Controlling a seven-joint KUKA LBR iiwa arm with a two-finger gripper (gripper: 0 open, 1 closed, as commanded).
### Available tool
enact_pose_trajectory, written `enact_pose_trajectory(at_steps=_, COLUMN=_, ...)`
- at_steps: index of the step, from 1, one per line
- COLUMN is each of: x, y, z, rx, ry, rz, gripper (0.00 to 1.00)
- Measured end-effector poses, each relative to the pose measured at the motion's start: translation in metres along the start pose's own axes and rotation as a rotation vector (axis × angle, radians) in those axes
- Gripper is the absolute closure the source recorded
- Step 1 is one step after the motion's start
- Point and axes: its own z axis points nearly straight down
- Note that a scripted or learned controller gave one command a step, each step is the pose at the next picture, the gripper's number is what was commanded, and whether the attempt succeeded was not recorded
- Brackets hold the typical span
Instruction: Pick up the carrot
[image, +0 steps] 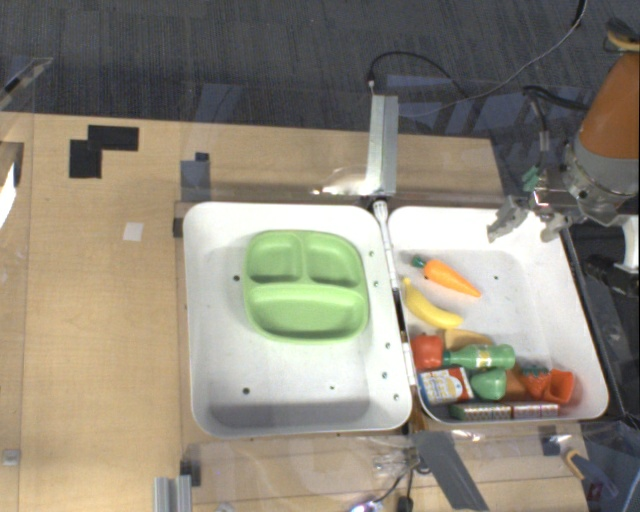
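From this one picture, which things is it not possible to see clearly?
- Arm, camera view: cut off by the right edge above its orange band.
- Gripper: fingers small, pale against the right bin; their spacing is unclear.
- Pile at the bin's near end: items overlap and labels are too small to read.
- Carrot: fully visible, lying apart from the gripper.

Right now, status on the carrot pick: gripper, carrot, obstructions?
Gripper open, above right bin's far edge, holding nothing. Carrot lying in right bin, untouched, apart from gripper. Banana close beside carrot; path from above looks clear.
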Motion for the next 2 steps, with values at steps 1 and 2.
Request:
enact_pose_trajectory(at_steps=1, x=0.052, y=-0.004, z=0.114, rx=0.002, ry=0.000, rz=0.065, gripper=0.00)
enact_pose_trajectory(at_steps=2, x=0.037, y=-0.011, z=0.143, rx=-0.004, ry=0.002, rz=0.224, gripper=0.00)
